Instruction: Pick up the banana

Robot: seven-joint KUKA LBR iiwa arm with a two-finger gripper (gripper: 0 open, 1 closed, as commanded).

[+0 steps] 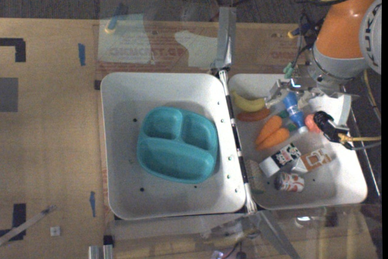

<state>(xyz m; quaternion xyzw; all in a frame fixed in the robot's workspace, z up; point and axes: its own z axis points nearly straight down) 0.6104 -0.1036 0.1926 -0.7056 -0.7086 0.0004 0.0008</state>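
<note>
- At the right of the frame, in the right bin (354, 188), I see the end effector (290, 89) low over the bin's upper part; I cannot tell its state.
- The banana (247, 102) lies to the left of the end effector, close by, in the bin's upper left corner.
- Its long axis runs roughly left to right across the frame, slightly curved.
- It looks yellow and smooth, resting just above a carrot (270, 130), with the teal plate (177, 144) in the left bin (118, 130).

arm (348, 27): cut by right edge | claw (290, 94): finger state unclear | banana (247, 101): right end hidden
</note>
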